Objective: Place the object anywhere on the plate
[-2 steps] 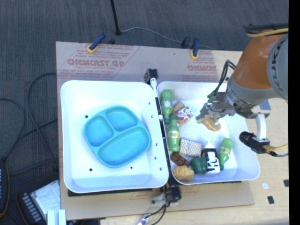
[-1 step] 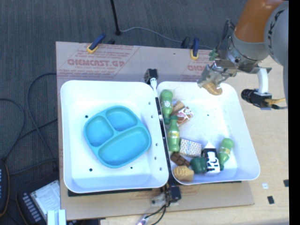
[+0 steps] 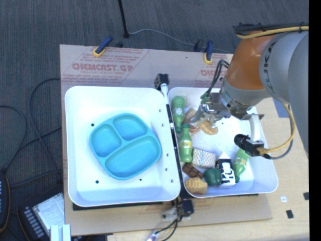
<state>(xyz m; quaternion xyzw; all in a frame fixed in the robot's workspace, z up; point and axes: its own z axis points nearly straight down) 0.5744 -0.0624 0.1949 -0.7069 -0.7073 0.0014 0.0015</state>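
Claw (image 3: 204, 115) lowered into right bin (image 3: 266, 185), over tan pastry-like object (image 3: 208, 129) near bin's upper left. Claw state cannot be told; nothing seen pinched. Blue plate (image 3: 125, 145) lies in left bin (image 3: 80, 185), left of claw, across divider. Carry judged leftward.

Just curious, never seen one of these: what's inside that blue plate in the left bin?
The blue plate shows three bare compartments. It hides the left bin floor beneath it.
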